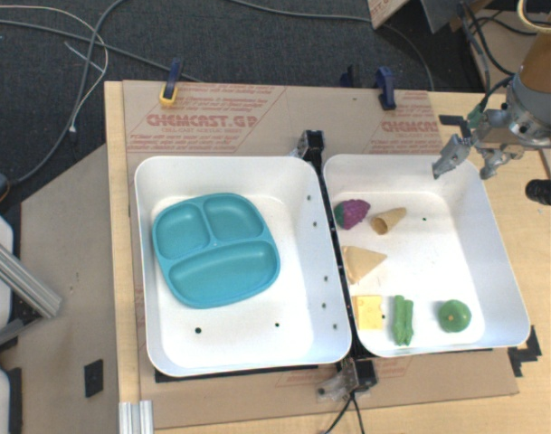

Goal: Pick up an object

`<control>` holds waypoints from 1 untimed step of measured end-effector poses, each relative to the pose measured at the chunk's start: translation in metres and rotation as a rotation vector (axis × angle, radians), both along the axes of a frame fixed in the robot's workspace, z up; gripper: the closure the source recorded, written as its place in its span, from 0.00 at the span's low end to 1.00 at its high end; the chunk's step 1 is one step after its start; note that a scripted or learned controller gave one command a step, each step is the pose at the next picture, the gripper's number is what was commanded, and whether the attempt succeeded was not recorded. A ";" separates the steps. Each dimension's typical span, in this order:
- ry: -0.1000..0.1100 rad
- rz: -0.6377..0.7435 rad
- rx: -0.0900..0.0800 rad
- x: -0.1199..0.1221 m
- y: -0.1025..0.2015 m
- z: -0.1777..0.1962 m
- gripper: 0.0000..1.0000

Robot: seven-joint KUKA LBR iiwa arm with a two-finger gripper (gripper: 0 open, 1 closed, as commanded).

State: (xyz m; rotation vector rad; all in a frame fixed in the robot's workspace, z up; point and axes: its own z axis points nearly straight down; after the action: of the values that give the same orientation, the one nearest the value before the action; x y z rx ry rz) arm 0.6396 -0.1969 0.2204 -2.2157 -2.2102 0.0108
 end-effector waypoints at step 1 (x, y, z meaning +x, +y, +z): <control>-0.013 0.003 -0.003 0.003 0.000 0.007 0.00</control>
State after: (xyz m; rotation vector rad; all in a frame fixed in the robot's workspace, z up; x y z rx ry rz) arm 0.6425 -0.1966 0.2278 -2.2205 -2.2212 -0.0001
